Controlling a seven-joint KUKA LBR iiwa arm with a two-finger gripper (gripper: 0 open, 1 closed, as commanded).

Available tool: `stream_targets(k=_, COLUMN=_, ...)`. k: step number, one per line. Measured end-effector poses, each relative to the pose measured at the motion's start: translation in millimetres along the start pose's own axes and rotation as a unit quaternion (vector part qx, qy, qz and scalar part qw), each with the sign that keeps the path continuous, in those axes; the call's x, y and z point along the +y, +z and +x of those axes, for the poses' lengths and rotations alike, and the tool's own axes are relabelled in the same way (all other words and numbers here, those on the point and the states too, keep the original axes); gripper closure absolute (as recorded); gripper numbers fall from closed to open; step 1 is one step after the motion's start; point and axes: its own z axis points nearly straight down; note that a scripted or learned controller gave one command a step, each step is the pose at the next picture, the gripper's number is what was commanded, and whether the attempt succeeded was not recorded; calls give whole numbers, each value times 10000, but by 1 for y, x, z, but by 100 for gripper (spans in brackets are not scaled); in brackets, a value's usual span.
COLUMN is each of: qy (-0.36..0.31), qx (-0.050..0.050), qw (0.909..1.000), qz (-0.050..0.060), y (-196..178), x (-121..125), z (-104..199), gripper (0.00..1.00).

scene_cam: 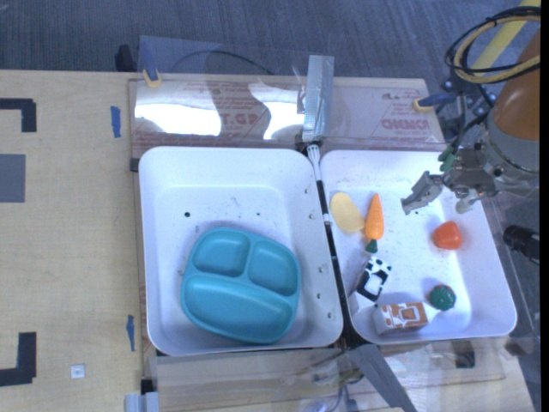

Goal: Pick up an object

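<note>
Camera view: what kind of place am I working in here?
Likely a robot grasping test bench: two white bins side by side, toy items such as a carrot, a teal divided plate, and taped floor markers.

Bins [163, 178]: smooth, glossy white plastic
Divided plate [242, 286]: matt teal plastic
Bench [60, 256]: pale wood, matt
Carrot [374, 218]: smooth orange plastic
Gripper [442, 193]: dull grey metal

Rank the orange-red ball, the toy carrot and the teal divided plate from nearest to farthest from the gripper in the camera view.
From the gripper:
1. Orange-red ball, just below it, right bin.
2. Toy carrot, to its left, same bin.
3. Teal divided plate, left bin.
</note>
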Motion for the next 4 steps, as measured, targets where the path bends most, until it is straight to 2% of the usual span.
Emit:
stream_targets(k=1, qy=-749, qx=5, qw=9972, qz=27, y=92, x=49, z=30, gripper=0)
stream_targets(k=2, qy=-11, qx=-15, qw=10000, qz=-43, y=189, x=76, z=-4, gripper=0)
stream_targets(k=3, qy=-16, qx=-9, qw=10000, qz=-50, y=179, x=76, z=-2, gripper=100)
stream_targets(k=4, qy=-301, qx=9, qw=9995, qz=-53, y=91, x=75, z=92, gripper=100)
